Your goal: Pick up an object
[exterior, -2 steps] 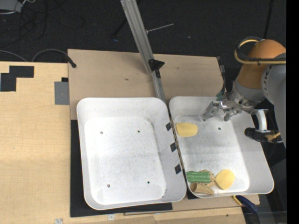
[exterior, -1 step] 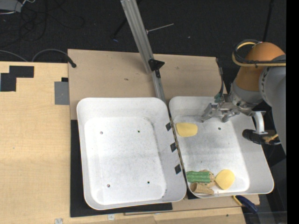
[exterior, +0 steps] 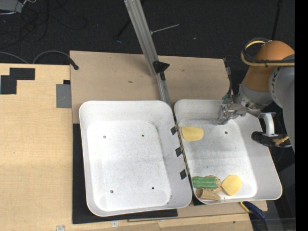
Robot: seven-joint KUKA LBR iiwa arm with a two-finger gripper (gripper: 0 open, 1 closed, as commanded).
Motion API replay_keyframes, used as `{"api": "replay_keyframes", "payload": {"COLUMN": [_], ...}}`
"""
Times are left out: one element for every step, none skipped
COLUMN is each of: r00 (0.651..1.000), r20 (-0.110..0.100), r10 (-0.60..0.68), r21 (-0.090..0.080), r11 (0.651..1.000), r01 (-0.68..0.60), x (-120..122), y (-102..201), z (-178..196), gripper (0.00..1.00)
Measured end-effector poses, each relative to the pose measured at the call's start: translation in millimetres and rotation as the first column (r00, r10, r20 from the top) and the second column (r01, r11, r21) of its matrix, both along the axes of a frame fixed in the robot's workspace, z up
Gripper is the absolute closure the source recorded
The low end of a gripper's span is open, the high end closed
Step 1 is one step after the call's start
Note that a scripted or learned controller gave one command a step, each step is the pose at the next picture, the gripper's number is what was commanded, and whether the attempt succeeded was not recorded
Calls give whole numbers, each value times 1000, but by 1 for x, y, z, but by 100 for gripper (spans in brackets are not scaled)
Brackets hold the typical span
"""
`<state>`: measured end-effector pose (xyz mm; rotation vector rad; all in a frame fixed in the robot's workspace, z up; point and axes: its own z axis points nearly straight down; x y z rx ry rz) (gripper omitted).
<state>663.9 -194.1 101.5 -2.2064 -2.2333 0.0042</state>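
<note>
**Q:** Where is your arm, and how is it posed?

**A:** Your arm (exterior: 269, 76) comes in from the right side of the scene. Its orange band sits high at the far right, and the grey wrist below it angles down and leftward over the far right part of the right bin (exterior: 260, 177). The hand (exterior: 225, 115) hangs low there, pointing down at the bin floor near the far wall. It is small and partly blurred, so you cannot tell how it is set, and nothing is visible in its grip.

**Q:** Where are the things you could pick up?

**A:** All lie in the right bin. A pale yellow lump (exterior: 192, 133) rests against the left wall, about halfway along it, left of the hand and a little nearer, well apart from it. At the near edge sits a cluster: a green ridged object (exterior: 204, 181) lying flat, a round yellow object (exterior: 232, 184) just to its right and touching it, and a tan scrap (exterior: 208, 194) tucked just nearer than the green one.

**Q:** What else is on the bench?

**A:** The left bin (exterior: 96, 114) stands beside the right one, their walls joined by small black clips (exterior: 178, 151). A metal rail (exterior: 144, 37) slants from the far side down toward the join between the bins. The bench (exterior: 33, 143) is light wood.
</note>
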Motion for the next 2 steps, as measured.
{"api": "replay_keyframes", "payload": {"r00": [1000,1000], "r20": [6,7], "r10": [-12,-17], "r21": [-1,-1], "r11": [1000,1000], "r01": [12,17], "x": [-4,-8], "y": [-4,-7], "z": [44,89], "gripper": [100,100]}}
